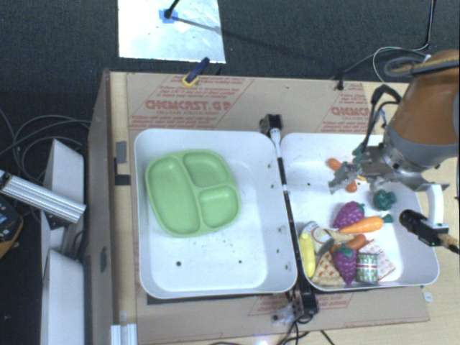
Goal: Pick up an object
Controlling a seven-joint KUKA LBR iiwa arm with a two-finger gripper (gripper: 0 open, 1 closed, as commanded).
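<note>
Grey gripper [346, 177] beside small orange toy [335, 164]

The arm [424, 131] wears a broad orange band over a smooth grey rounded shell. Dark cables [374, 121] loop along its side. At its tip sits a small grey metal claw [343, 180].

Light is even and fairly bright from overhead; both white bins [215, 279] read near blown-out, with only soft shadows along their rims. Glare on the foil sheet [171, 20] past the bench's far edge. Picture is low-res and soft; my wrist [424, 124] looks slightly blurred, floor dim.
</note>
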